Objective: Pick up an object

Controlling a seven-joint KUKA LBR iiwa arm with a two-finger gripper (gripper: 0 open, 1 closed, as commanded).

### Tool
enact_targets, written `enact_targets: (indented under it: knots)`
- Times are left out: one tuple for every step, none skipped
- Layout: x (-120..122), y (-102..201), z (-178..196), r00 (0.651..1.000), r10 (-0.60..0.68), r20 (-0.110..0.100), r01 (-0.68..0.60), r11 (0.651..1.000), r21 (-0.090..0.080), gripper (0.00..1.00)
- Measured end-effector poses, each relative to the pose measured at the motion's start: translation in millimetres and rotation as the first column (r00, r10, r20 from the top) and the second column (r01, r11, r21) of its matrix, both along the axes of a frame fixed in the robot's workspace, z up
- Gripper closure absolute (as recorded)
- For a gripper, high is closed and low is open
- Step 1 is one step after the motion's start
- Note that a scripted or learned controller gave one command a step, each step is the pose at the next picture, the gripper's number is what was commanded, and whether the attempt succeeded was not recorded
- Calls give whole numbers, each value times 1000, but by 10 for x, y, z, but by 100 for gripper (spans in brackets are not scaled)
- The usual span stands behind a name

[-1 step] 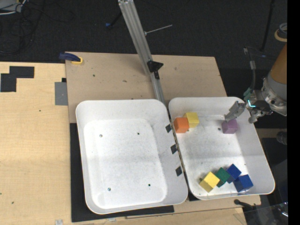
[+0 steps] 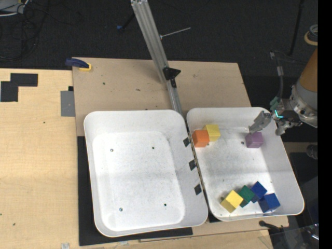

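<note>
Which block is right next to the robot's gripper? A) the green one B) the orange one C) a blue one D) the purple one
D: the purple block sits in the right bin just below the gripper, while the other blocks lie farther off.
</note>
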State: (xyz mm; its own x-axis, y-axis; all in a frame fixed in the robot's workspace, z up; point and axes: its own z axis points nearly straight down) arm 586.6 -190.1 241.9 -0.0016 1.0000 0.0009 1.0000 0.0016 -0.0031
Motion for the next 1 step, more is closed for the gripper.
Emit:
enact_targets:
  knots:
    - [-13, 76, -463, 1000, 0, -5, 0, 1000, 1, 0]
